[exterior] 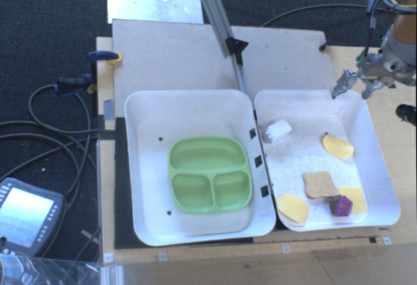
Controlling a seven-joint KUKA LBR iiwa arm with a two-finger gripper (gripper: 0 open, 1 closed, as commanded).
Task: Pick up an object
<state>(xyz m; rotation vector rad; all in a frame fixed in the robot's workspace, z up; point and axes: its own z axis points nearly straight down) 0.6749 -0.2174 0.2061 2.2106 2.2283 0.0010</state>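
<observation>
My gripper (356,85) hangs open over the far right corner of the right bin (381,147), nothing between its fingers. In that bin lie a white block (279,129) at the far left, a yellow lemon-shaped piece (337,146) on the right, a tan toast slice (319,184), a purple block (340,205) on a yellow flat slice (356,197), and a yellow oval piece (292,208) at the near left. All of them lie well below and left of the gripper.
The left bin (146,147) holds a green divided plate (210,173). A slanted metal pole (215,6) crosses above the bins' far edge. Cables and a teach pendant (26,215) lie on the floor at the left.
</observation>
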